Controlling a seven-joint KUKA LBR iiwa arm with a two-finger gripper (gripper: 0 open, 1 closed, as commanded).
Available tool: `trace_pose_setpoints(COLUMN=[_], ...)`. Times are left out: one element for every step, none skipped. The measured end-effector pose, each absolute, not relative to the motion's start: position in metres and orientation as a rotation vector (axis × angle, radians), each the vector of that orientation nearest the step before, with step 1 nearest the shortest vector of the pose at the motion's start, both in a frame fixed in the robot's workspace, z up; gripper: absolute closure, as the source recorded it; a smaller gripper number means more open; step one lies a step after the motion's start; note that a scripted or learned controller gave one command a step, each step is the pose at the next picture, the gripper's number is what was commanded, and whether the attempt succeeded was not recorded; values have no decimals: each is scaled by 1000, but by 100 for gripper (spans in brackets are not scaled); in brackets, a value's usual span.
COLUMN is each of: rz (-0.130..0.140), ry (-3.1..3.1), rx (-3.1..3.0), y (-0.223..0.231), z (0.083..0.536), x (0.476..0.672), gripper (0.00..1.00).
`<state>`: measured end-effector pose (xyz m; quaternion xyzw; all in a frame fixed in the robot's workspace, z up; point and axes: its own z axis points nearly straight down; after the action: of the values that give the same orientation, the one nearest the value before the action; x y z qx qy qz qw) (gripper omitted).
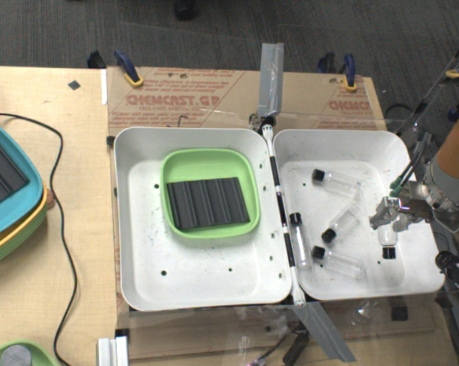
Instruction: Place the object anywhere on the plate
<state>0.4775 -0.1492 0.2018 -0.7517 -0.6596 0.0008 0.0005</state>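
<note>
Reaching in from the right edge, where most of my arm (pixel 445 175) is cut off, my gripper (pixel 388 221) hangs over the right side of the right bin (pixel 351 152). Its tip is a blur of grey metal, and I cannot tell whether it is open or closed. A clear vial (pixel 387 239) with a black cap lies just at its near side, touching or nearly so; I cannot make out whether it is gripped.

Four more vials lie in the same bin. One (pixel 335 180) is toward the far side, one (pixel 341 223) is in the middle and one (pixel 341 262) is nearer. The last (pixel 295 233) is pressed along the left wall, its clear body hard to see against the white.

The green plate (pixel 210 157) sits in the left bin (pixel 138 219), well apart from the vials, with a dark ridged slab (pixel 208 203) covering its middle. On the desk (pixel 46 296) at the far left, a teal tray (pixel 20 193) is cut off by the edge.
</note>
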Motion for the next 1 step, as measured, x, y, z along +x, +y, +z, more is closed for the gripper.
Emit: trace_pose_setpoints(rz=[3], ry=[-2072], rx=[-2361], y=[-149], z=[202], x=[478], gripper=[0])
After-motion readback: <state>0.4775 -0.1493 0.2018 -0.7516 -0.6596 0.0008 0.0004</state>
